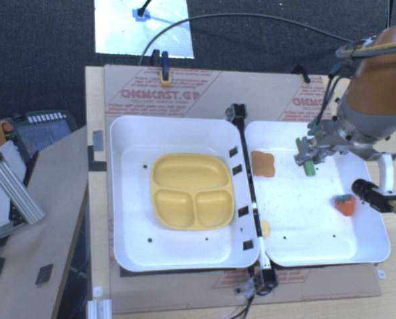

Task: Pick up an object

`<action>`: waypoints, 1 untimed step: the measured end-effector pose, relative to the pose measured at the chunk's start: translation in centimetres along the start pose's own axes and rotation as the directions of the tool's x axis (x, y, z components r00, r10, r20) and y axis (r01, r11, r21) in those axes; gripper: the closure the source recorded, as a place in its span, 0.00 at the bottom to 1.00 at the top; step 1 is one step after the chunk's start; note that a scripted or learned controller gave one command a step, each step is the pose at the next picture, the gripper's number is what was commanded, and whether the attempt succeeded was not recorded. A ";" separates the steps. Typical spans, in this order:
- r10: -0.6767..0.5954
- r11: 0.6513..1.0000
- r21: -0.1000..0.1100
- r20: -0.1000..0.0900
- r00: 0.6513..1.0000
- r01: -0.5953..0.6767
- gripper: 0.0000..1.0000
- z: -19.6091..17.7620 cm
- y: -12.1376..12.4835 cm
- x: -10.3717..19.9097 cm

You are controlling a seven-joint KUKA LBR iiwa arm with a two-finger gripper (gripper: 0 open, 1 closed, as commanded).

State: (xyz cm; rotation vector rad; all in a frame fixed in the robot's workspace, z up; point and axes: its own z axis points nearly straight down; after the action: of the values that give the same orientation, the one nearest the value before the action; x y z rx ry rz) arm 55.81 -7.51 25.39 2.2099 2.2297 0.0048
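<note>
Yellow plastic: a three-compartment plate (pixel 190 191) is seen lying flat in the left bin (pixel 128 178). In the right bin (pixel 304 244), an orange-brown flat piece (pixel 263 164) is located near the divider, and a small pale item (pixel 266 228) is seen at the divider edge lower down. The end effector (pixel 308 157) is positioned over the right bin's upper part, with a small green object (pixel 309 169) seen between its fingers. A red-orange strawberry-like object (pixel 345 205) is seen at the far right of that bin.
</note>
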 end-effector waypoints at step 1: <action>-0.001 1.000 0.001 -0.002 1.000 0.001 1.00 -0.4 0.9 5.6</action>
State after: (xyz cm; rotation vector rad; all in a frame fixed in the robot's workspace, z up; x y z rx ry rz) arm 56.64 -1.87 25.75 2.2099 2.2328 0.0054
